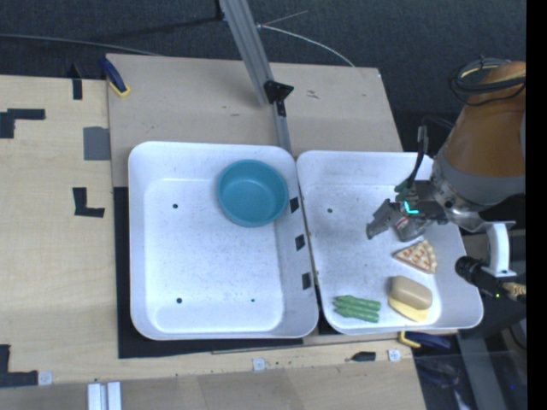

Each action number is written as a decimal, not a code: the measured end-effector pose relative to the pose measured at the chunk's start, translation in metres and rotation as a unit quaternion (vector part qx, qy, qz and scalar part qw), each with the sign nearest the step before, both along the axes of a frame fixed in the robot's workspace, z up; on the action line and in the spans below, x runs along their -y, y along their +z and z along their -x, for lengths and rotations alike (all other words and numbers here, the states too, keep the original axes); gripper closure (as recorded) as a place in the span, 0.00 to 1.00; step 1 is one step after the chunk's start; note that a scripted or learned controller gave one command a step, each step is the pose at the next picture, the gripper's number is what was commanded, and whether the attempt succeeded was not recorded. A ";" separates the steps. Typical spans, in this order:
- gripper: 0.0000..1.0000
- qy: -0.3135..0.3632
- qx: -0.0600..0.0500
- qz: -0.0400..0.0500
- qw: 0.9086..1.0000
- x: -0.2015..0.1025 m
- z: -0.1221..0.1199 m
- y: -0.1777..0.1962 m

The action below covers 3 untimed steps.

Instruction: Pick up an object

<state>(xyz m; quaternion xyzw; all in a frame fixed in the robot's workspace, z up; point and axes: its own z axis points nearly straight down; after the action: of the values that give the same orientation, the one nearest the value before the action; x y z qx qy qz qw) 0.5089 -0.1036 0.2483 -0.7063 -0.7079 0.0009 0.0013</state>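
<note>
A blue bowl (252,192) sits at the back of the left bin (162,254). In the right bin (342,186) lie a pizza slice (416,255), a tan bread roll (410,297) and a green bean pod (356,307), all near the front right. My gripper (382,224) hangs over the middle of the right bin, just left of and behind the pizza slice. Its dark fingers point toward the left, and I see nothing between them.
A slanted metal pole (252,45) runs from the top of the view down to the seam between the bins. The arm's orange band (487,135) stands over the right bin's right rim. Wooden bench surface surrounds the bins.
</note>
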 end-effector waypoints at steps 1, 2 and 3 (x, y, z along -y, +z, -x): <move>0.00 0.000 0.001 0.000 1.000 0.000 0.000 0.001; 0.00 0.000 -0.001 0.000 1.000 -0.004 -0.008 -0.049; 0.00 -0.001 -0.002 0.000 1.000 -0.001 -0.017 -0.104</move>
<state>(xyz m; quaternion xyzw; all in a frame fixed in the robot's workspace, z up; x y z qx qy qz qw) 0.5256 -0.1023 0.1438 -0.7068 -0.7074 0.0023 0.0026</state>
